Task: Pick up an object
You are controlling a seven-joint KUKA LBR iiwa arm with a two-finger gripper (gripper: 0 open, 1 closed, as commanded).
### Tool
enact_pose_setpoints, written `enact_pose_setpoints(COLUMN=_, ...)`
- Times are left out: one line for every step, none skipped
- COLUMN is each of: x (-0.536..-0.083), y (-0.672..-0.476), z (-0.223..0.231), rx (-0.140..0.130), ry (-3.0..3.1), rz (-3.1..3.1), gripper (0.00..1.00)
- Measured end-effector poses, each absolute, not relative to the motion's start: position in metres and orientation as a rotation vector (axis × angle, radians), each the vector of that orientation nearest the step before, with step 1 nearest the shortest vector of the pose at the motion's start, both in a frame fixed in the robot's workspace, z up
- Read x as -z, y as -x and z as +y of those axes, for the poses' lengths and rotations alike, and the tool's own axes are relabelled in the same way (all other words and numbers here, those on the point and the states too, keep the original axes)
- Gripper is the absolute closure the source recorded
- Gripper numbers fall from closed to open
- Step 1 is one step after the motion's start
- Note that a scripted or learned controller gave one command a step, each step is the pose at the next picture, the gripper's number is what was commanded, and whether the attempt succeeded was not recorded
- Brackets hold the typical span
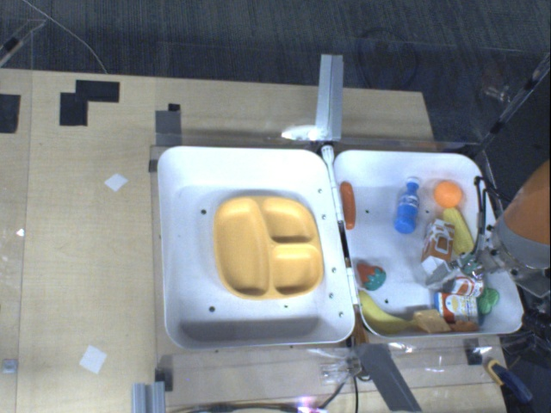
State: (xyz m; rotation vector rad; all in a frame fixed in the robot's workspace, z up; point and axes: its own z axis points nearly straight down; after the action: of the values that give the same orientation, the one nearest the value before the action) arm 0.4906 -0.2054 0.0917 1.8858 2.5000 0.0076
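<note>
The right bin holds several small items. Among them are a red sausage, a blue bottle, an orange ball, a yellow piece and a brown-and-white carton. A red-and-green fruit, a banana, a labelled can and a green piece lie nearer the front. My gripper reaches in from the right and hangs low over the clutter, between the carton and the can. The arm's orange band sits above the bin's right wall.
The left bin carries a yellow divided tray at its middle. A metal post stands behind the gap between the bins. Black marks lie on the wooden bench at the far left.
</note>
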Motion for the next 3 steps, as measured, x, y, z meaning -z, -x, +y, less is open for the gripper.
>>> enact_pose_setpoints(x=-0.104, y=-0.494, z=-0.205, rx=-0.010, ry=-1.868, rz=2.503, gripper=1.00)
enact_pose_setpoints(x=-0.212, y=-0.516, z=-0.191, rx=-0.009, ry=-2.050, rz=2.365, gripper=1.00)
enact_pose_setpoints(x=-0.209, y=-0.515, z=-0.192, rx=-0.003, ry=-2.055, rz=2.368, gripper=0.00)
